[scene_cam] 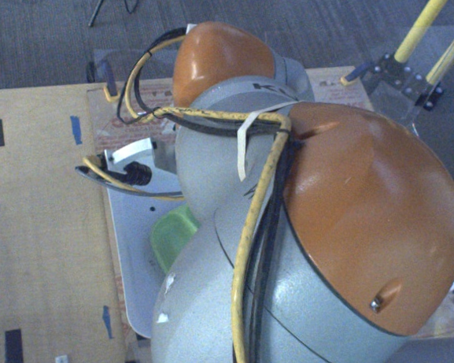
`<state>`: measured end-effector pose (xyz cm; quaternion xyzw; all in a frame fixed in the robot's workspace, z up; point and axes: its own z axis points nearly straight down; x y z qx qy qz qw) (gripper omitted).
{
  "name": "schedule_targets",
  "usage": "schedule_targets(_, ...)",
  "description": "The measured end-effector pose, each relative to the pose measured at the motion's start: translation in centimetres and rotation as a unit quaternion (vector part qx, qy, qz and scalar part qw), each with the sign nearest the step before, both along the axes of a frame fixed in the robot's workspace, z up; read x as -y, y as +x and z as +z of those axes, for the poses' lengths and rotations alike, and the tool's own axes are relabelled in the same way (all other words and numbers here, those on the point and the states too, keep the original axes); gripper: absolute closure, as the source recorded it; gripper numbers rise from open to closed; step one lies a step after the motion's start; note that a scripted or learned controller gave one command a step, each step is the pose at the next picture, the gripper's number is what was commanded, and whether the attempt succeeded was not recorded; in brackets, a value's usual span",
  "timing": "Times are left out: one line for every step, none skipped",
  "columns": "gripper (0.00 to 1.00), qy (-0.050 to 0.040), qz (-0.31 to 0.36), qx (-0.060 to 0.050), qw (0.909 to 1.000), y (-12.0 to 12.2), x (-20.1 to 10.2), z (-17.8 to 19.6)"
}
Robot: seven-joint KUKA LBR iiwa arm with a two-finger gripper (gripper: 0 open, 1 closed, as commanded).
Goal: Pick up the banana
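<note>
Over one white bin (131, 256), one grey-orange arm (310, 233) looms; one green object (172, 233) beside it. Gripper state: cannot tell.

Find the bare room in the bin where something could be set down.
A bare strip of bin floor runs along its left wall, left of the green object. To the right it is crowded: the arm covers the bin.

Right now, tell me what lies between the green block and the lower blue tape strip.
In the camera view: bare white bin floor, its rim, then a sliver of tan board.
</note>
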<state>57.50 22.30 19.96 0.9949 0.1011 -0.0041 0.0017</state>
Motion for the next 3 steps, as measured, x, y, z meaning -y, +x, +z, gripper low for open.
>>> schedule_targets(1.00,0.0006,0.038,0.001,0.9993,6.0,-0.1,4.6)
schedule_targets(1.00,-0.0002,0.000,0.001,1.0000,-3.1,-0.2,3.4)
schedule_targets(1.00,0.0001,0.058,-0.001,0.9983,-8.6,-0.2,1.4)
